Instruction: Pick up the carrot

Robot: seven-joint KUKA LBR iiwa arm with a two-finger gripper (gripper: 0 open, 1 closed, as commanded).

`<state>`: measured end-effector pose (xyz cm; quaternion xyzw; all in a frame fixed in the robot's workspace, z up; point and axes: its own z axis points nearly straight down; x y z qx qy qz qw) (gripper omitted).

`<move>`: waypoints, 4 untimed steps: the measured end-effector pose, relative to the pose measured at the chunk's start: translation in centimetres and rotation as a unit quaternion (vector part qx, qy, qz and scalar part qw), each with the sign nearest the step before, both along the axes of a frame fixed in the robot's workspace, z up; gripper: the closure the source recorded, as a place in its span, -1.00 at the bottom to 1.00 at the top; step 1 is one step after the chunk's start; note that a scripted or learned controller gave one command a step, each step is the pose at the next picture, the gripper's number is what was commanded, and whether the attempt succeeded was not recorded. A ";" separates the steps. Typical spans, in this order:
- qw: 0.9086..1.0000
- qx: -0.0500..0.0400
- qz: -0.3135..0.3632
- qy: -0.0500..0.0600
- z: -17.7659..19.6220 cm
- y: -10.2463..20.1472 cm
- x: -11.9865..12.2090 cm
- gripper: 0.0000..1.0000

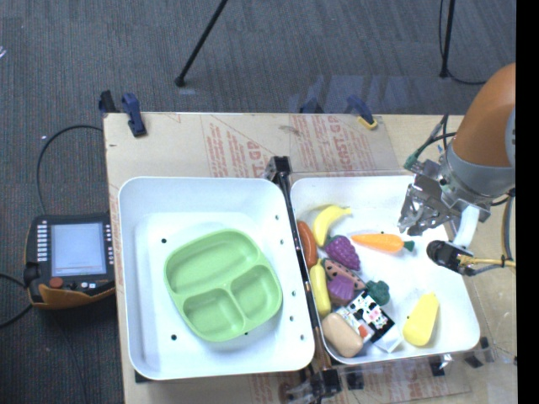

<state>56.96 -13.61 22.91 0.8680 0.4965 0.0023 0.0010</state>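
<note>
Just below-left of the grey two-finger gripper point(418, 217) — grip state unclear — the orange plastic carrot point(379, 243) lies lengthwise left-right.

bins point(135, 225) – glossy white plastic | tray point(222, 285) – matt green, likely plastic

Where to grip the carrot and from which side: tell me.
Grip the carrot across its thick orange middle, coming straight down. It lies flat, lengthwise left-right, green stem toward the gripper, with bare bin floor behind it; the purple grapes crowd its tip.
</note>
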 end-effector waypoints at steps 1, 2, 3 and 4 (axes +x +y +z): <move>1.000 0.001 0.000 0.005 -0.5 0.0 -0.2 -1.00; 0.998 0.003 -0.057 0.013 -11.8 -2.3 -1.8 -1.00; 0.988 0.002 -0.157 0.006 -14.3 -3.6 3.4 -1.00; 0.988 0.003 -0.153 0.008 -13.3 -3.5 3.4 1.00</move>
